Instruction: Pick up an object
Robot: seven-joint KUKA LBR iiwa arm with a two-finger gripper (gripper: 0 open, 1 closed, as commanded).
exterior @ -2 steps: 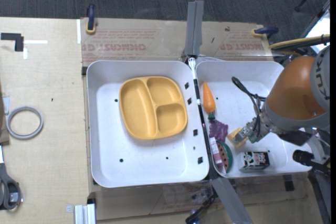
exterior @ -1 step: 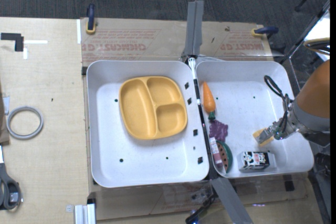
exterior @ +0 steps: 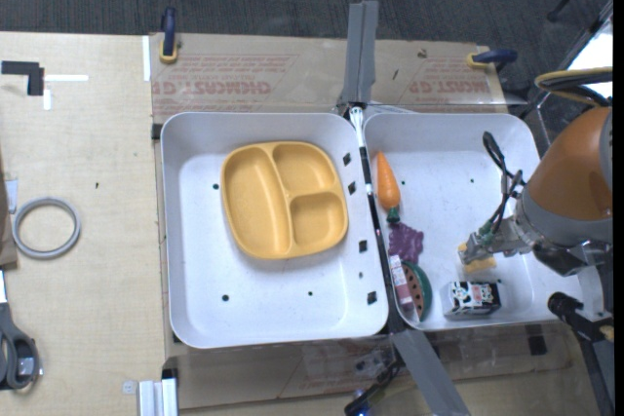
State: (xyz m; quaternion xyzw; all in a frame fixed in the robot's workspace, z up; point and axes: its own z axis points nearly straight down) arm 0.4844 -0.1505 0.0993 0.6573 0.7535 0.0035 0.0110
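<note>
- Starting at nine o'clock on the bench, a grey tape ring (exterior: 45, 227) lies flat on the wood, and a pair of scissors (exterior: 18, 358) sits below it near the edge.
- Next comes the left bin (exterior: 185, 297), which holds a yellow plate (exterior: 285, 199) with three parts.
- Along the wall between the bins, on the right bin's side, a toy carrot (exterior: 387, 180) sits at the top, some purple grapes (exterior: 405, 240) sit under it, and a watermelon slice (exterior: 415, 292) leans near six o'clock.
- At about five o'clock in the right bin (exterior: 444, 141) stands a small black and white carton (exterior: 473, 298).
- The gripper (exterior: 480, 248) hangs low just above that carton, at about four o'clock in the bin, with something small and yellow at its tip (maybe a toy, maybe part of the claw).
- I cannot tell if the claw is open, closed or pinching that yellow bit, since it is too small and partly hidden by the arm (exterior: 575, 175).
- What could go wrong, I think: if the claw only has a corner of the yellow bit, it may slip out when the arm lifts.
- If the claw goes down more, it may bump the carton and tip it or push it away, since the two are so close.
</note>
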